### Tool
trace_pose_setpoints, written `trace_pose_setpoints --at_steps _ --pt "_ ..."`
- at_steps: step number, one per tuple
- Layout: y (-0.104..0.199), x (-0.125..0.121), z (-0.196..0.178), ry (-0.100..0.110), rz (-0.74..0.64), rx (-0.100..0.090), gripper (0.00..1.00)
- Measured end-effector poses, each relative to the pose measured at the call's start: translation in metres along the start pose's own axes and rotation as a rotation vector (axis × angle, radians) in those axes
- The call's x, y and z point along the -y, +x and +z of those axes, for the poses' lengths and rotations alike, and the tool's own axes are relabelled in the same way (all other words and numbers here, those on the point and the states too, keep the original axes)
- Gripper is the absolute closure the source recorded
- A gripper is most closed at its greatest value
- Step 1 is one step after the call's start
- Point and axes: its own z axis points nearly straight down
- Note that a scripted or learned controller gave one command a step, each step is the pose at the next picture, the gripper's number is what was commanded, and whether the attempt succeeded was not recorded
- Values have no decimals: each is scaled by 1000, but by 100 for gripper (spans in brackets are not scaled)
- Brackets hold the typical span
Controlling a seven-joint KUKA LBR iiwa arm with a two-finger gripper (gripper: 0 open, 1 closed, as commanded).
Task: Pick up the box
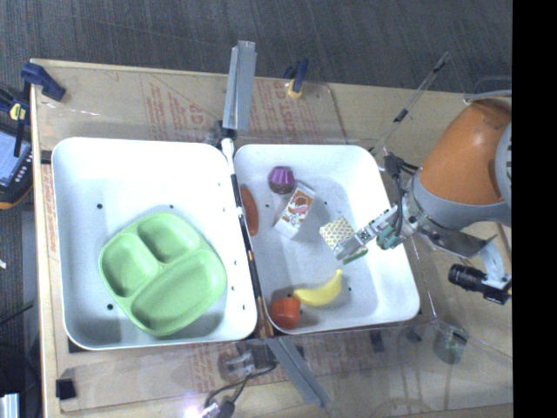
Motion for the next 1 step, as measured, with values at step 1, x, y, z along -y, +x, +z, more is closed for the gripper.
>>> trace_pose_setpoints --at_steps 1 --pt "-46 -91 3 3 255 -3 100"
